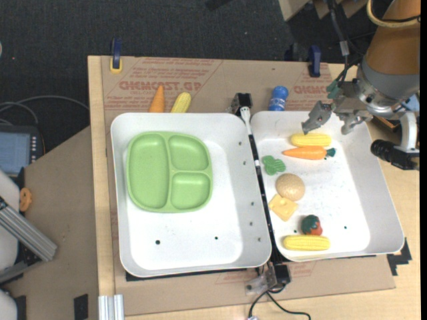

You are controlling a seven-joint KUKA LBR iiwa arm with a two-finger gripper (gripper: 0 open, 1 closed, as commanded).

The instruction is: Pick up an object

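Spread apart and holding nothing, my two fingers hang over the upper edge of the right bin [373, 199], so my gripper [331, 117] sits in the upper right of the frame with grey wrist and orange band rising behind it. Just below my fingertips lies a yellow corn cob [311, 140], and touching its lower side a carrot [308, 153], both close to the bin's top rim. Lower and to the left, near the divide between the bins, a green broccoli piece [272, 165] sits above a tan round ball [290, 187], which touches a yellow cheese wedge [283, 208]. Toward the bottom rim, a small red and green toy [311, 225] rests against a second corn cob [305, 243]. The right half of this bin is bare white floor, the widest open stretch near me.

In the left bin [133, 245], a green divided plate [169, 172] fills the upper part, with bare floor below it. Beyond the bins, on the cardboard along the top, lie an orange carrot [157, 100], a yellow piece [181, 102] and a blue bottle [279, 99].
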